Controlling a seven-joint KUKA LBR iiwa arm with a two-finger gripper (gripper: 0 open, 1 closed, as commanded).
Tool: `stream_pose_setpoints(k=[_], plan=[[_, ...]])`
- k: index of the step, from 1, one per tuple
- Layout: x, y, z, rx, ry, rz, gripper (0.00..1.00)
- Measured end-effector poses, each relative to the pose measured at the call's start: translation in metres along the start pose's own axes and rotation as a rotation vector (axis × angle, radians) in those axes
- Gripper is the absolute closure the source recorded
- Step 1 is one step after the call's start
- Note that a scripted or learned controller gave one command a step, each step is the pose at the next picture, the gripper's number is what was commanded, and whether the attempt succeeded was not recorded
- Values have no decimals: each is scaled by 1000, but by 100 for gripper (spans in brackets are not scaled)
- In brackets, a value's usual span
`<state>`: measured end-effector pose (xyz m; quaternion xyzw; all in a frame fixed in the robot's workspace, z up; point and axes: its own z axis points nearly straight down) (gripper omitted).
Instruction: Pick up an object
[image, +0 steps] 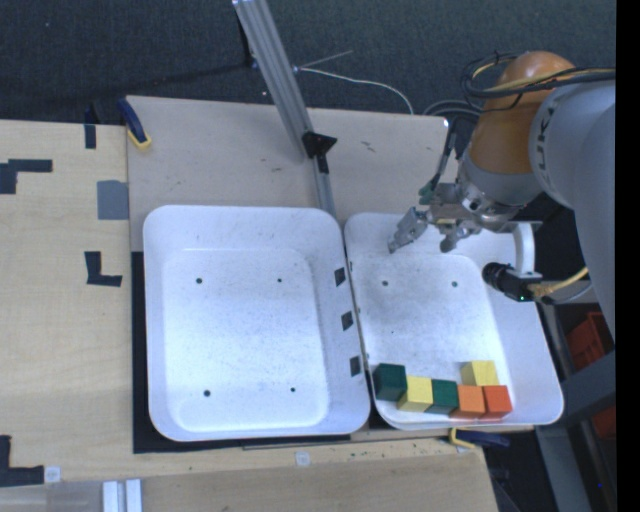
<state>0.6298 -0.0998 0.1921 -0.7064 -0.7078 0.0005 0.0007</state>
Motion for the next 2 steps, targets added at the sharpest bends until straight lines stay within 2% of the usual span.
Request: stream_pose_setpoints(k=[1,2], plan=[[-45,-51,48,8,-2,7,0],[-109,-105,103,5,-2,9,0]])
